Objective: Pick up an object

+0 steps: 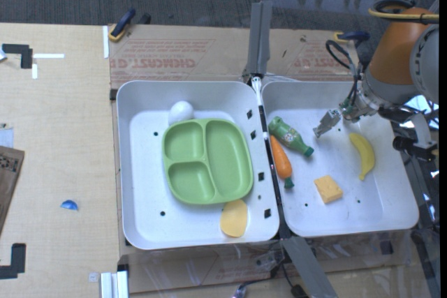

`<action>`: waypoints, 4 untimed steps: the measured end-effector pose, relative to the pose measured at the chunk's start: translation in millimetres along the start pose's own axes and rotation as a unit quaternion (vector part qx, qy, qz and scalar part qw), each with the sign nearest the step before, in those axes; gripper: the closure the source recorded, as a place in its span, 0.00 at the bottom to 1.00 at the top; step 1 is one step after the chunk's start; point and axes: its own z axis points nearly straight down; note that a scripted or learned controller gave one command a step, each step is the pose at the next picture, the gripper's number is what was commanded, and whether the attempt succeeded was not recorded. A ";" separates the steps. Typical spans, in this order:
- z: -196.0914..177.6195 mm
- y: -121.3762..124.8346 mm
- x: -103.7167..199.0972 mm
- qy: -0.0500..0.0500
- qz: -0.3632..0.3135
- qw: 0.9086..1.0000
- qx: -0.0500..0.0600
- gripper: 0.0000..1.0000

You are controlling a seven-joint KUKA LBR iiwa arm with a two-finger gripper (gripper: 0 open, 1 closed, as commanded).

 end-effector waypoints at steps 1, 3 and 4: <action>0.3 -76.8 -16.0 0.003 0.028 1.000 0.001 0.00; 1.0 -108.1 11.8 0.001 0.101 0.995 0.002 0.00; -8.3 -107.8 10.9 0.001 0.103 0.995 0.001 1.00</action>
